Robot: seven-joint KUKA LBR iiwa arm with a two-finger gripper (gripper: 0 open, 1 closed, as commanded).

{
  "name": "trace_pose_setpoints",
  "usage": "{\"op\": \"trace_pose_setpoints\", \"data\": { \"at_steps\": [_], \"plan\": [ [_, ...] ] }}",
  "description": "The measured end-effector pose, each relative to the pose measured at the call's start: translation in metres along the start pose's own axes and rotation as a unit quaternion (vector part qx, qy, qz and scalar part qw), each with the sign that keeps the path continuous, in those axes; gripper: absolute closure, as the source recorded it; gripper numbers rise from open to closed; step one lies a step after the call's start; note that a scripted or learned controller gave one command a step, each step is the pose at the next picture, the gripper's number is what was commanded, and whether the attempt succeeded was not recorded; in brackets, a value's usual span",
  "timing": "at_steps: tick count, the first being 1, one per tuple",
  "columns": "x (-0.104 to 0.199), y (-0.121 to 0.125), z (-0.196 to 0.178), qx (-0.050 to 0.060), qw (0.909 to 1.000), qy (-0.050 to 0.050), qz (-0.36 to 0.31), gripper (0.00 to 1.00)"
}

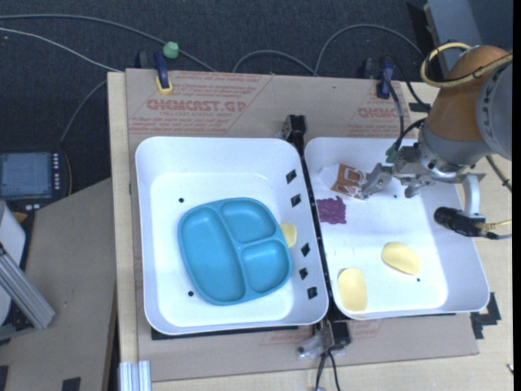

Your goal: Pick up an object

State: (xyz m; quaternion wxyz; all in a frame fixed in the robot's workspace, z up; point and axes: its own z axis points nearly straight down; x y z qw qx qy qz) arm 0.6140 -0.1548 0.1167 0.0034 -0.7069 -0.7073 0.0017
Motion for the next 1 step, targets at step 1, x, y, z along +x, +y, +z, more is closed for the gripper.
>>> {"op": "trace_pose_setpoints", "data": {
  "at_steps": [1],
  "plan": [
    [-0.0001, 0.0019, -0.0156, -0.004, 1.0, 0.0, 0.0, 1.0]
  ]
}}
